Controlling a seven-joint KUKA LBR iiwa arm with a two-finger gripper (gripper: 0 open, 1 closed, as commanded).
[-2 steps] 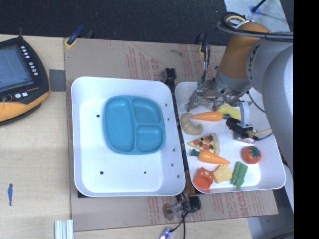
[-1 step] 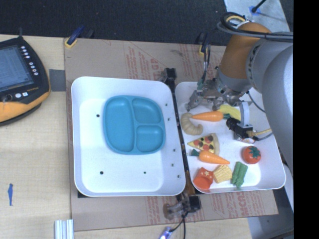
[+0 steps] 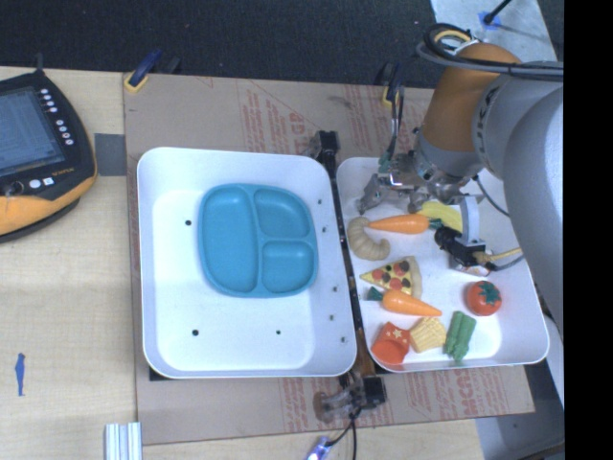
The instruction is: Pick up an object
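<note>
Red pepper (image 3: 391, 341) — well below end effector (image 3: 407, 182)

The gripper (image 3: 402, 192) hangs over the right bin (image 3: 517, 343), just above a carrot (image 3: 397, 224)

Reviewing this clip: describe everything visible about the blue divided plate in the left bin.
The blue plate is a light turquoise tray with rounded corners that looks like matte plastic. Raised ridges split it into three compartments: one tall section on the left and two smaller ones stacked on the right. Nothing lies in any of them. It rests flat on the floor of the left white bin, slightly rotated, above the bin's centre, clear of the walls.
</note>
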